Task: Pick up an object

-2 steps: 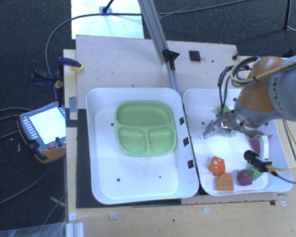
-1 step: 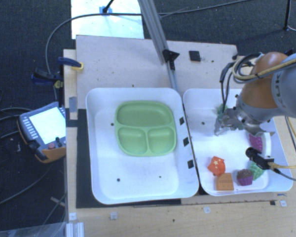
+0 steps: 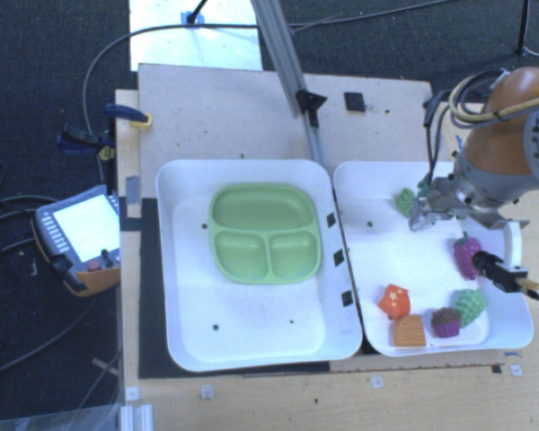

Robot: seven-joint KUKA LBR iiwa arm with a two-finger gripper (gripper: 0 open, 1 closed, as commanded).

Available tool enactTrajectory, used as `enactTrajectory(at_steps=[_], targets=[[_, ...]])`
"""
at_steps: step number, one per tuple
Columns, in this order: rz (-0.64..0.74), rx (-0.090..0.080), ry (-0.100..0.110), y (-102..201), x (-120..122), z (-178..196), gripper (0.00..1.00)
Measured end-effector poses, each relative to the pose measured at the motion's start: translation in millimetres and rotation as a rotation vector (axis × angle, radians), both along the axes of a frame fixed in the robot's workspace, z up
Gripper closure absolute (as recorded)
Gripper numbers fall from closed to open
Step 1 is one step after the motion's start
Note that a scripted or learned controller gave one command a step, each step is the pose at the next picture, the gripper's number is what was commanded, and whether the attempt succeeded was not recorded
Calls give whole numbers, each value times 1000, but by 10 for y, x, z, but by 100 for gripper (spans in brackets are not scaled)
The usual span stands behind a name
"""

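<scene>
the small green toy (image 3: pixel 405 201) lies in the upper part of the right bin (image 3: pixel 377 187), close to its far wall and just beside the gripper (image 3: pixel 422 215). it looks like a light, moulded play-food piece, probably stiff plastic with a smooth skin, so it could skid or pop out under a pinch that lands off-centre. i judge the safest hold to be across its narrow middle, fingers straight down on either side.

whether the claw is open or closed cannot be told here, nor whether it has anything.

further down the same bin sit a purple grape bunch (image 3: pixel 467 255), a green piece (image 3: pixel 470 305), a dark purple piece (image 3: pixel 446 321), an orange block (image 3: pixel 409 330) and a red-orange piece (image 3: pixel 394 300). the left bin (image 3: pixel 184 268) carries a green divided plate (image 3: pixel 265 233).
</scene>
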State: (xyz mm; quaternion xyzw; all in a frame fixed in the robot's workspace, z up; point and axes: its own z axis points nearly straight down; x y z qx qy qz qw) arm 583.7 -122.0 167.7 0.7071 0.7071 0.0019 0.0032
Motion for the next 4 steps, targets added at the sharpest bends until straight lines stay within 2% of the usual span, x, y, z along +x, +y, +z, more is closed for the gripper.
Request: enactTrajectory(at_steps=[2, 3, 4], targets=[[5, 1, 0, 101, 58, 1244, 100], [8, 3, 8, 606, -94, 1033, 100], [11, 4, 7, 1164, -254, 1032, 100]])
